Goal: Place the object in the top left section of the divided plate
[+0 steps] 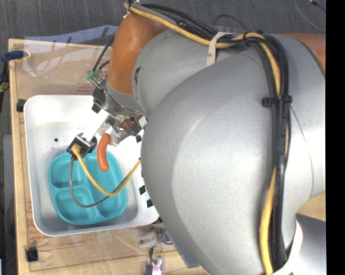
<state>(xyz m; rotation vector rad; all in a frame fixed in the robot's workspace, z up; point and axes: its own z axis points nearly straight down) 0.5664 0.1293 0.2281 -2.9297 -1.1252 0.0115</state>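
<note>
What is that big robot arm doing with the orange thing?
The grey robot arm is reaching into a white bin where a blue divided plate sits. Its gripper holds an orange sausage-shaped object by its top end, hanging over the plate's upper edge. The object is not yet lying in any section of the plate.

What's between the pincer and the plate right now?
An orange sausage, hanging from the pincer above the plate, in the camera view.

White bin (38,153) on wooden bench (20,79)
</note>
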